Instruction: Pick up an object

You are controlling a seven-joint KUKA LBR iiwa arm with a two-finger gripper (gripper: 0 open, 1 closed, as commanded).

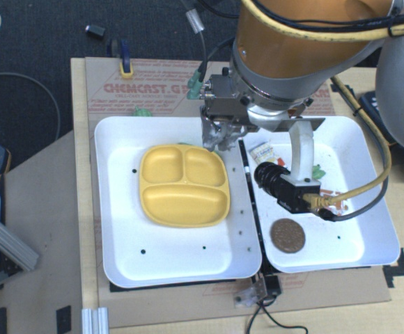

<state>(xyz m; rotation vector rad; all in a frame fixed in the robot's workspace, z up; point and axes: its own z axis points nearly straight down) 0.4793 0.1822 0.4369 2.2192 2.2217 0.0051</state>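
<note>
We cannot tell how our fingers stand; they hover at the yellow plate's one o'clock rim in the left bin. We should settle over that rim, pinch it squarely, and lift slowly so it doesn't tip.

I had one camera, fixed above the bench and tipped down at a slant, so the far edge sat at the top of frame and the near edge at the bottom. It stood close enough that the two white bins filled the middle: the left bin and the right bin lay side by side, both fully inside the picture. Dark floor showed beyond the bench at the top and left. The arm came in from the right, so near the lens that it loomed large across the upper right.
</note>
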